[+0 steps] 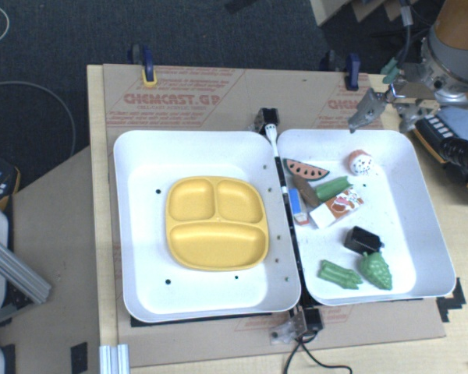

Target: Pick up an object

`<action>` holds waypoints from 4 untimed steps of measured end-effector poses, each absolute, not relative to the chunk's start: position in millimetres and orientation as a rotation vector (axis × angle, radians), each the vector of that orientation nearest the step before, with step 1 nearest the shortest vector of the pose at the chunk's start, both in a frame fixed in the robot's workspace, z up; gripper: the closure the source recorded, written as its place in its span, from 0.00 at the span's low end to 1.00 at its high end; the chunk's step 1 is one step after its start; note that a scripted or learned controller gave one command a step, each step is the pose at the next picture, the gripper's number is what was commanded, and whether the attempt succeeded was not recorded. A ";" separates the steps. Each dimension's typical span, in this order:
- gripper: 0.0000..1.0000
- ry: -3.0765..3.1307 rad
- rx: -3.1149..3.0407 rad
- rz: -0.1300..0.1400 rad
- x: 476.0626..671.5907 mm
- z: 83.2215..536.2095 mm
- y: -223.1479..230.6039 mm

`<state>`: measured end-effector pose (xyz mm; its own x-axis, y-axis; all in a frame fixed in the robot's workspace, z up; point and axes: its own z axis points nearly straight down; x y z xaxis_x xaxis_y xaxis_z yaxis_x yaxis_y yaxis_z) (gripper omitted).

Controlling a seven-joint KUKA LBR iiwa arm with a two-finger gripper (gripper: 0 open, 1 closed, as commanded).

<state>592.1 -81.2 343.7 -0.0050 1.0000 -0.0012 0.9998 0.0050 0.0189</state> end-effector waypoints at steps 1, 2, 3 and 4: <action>1.00 2.221 2.215 0.004 591.6 343.7 -82.7; 1.00 2.216 2.231 -0.004 503.4 339.7 -123.7; 1.00 2.213 2.210 0.015 479.2 460.8 -114.8; 1.00 2.215 2.237 -0.011 477.3 355.0 -209.6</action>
<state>477.3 -209.6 355.0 0.0099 1.0000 -0.0004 0.9999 -0.0099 -0.0095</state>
